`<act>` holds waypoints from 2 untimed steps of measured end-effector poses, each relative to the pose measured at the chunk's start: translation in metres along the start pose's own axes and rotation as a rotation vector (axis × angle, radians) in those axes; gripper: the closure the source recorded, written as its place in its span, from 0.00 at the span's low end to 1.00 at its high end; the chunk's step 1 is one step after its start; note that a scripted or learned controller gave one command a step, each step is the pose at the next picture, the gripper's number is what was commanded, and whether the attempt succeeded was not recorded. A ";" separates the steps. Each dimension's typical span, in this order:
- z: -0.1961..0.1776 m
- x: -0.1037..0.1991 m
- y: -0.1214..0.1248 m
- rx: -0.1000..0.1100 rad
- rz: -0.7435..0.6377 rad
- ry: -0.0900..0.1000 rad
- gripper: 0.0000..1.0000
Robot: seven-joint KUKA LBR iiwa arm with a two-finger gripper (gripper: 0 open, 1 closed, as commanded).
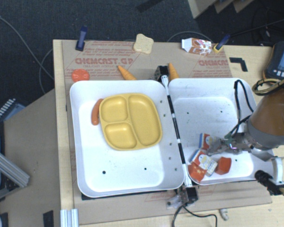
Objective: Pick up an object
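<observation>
Camera view, single frame. Arm enters from the right; gripper (218, 146) is low inside the right bin (199, 93), over its near half. It sits directly at a small cluster of objects there: an orange-and-white packet (202, 164), a red piece (224, 165) just right of it, and another orange-white item (206, 141) at the far side of the cluster.

Pincer state: cannot tell. The tip is dark, partly blurred, and merges with the clutter under it; no clear view of whether it is apart, together, or clamped on anything. No object can be seen between the fingers, so no hold is recorded.

All three candidate objects appear to rest on the bin floor, touching or just beside one another, near the bin's near wall. Nothing appears raised.

Left bin (85, 126) carries a yellow divided plate (130, 121) with a red sausage-like piece (95, 112) at its left edge; well apart from the gripper. Loose items lie on the bench beyond the bins, including a bread slice (143, 43) and a carrot (126, 73).

Progress, judged: approach and descent look done; gripper is at the pile. Remaining: a confirmed closure on one object, then a lift clear of the bin floor. Pick not yet accomplished as far as visible. The tight clustering may make a clean single-object grasp uncertain.
</observation>
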State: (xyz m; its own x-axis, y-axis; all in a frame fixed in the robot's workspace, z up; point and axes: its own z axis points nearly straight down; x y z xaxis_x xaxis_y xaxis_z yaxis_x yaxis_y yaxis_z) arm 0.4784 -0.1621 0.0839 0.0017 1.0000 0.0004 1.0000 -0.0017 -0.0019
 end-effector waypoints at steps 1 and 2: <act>-0.169 -0.033 0.062 -0.007 -0.003 -0.003 0.00; -0.129 0.041 0.020 0.000 -0.003 0.001 0.00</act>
State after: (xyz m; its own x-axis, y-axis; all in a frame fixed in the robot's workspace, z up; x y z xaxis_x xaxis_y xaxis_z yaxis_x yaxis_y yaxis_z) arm 0.4983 -0.1209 0.2130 -0.0014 1.0000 0.0010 1.0000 0.0014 -0.0015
